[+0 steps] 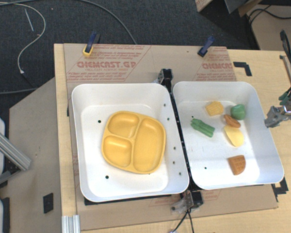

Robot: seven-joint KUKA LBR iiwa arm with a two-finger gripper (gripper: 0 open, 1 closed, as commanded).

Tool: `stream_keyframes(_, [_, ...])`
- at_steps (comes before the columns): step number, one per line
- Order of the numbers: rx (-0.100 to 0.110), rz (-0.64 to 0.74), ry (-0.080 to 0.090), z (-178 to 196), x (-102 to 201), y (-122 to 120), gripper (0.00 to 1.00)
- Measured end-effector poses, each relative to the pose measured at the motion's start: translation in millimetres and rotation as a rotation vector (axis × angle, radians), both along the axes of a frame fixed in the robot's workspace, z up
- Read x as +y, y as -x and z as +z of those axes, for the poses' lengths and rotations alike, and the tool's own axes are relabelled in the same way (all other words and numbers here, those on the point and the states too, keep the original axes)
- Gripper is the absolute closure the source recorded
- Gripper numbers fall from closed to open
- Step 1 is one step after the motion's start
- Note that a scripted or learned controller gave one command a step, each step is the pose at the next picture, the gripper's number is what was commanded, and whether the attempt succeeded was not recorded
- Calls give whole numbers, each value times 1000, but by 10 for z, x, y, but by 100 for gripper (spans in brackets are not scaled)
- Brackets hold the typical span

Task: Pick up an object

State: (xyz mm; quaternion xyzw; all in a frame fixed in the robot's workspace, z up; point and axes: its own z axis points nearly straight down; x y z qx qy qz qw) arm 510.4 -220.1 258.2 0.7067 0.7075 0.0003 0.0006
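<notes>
Toys in the right bin [266, 144] look light, hard, slick; the green pod [202, 127] suits a crosswise pinch. Hand [276, 116]: grip state unclear.

Two shallow white bins look like smooth moulded plastic with a soft sheen: the left bin [82, 101] and the right bin [266, 144]. In the left one lies a yellow divided plate [134, 141], also smooth plastic, slightly glossy. The small toy foods in the right bin look like matt plastic or foam: a green ribbed piece [202, 127], a green ball [238, 111], a pale yellow smooth piece [234, 136], and an orange-brown piece [237, 164] with a rougher, textured surface. The bench top [262, 67] looks like matt pale wood board. The floor [63, 13] beyond is dark, rough carpet.
</notes>
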Motion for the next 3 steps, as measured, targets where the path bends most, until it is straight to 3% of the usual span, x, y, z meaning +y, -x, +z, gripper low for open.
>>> stream_keyframes(2, [3, 6, -5, -40, 1119, -243, 100])
stream_keyframes(3, [4, 6, -4, -49, 1712, -228, 100])
